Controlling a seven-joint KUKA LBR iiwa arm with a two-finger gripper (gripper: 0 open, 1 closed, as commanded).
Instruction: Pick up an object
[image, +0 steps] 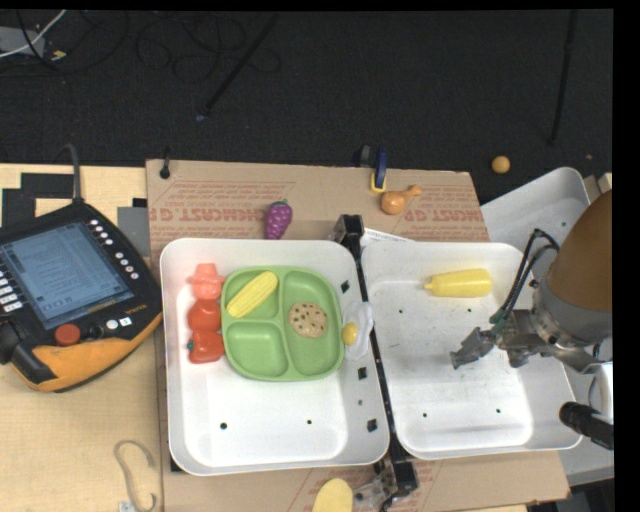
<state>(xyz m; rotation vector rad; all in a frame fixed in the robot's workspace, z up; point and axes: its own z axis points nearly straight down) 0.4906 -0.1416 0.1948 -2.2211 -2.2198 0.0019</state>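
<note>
The arm's hand (470, 352), its spread impossible to tell, hovers low in the right bin (455, 425); the yellow bottle (460, 284) lies just beyond (a centred descent likely serves best).

One fixed camera looks down at a slant on my bench (80, 430), far enough back to take in both white bins, the left bin (260, 440) and the right bin (460, 420), edge to edge. It faces the cardboard sheet (230, 200) behind them and dark floor (300, 80) beyond. I reach in from its right.
</note>
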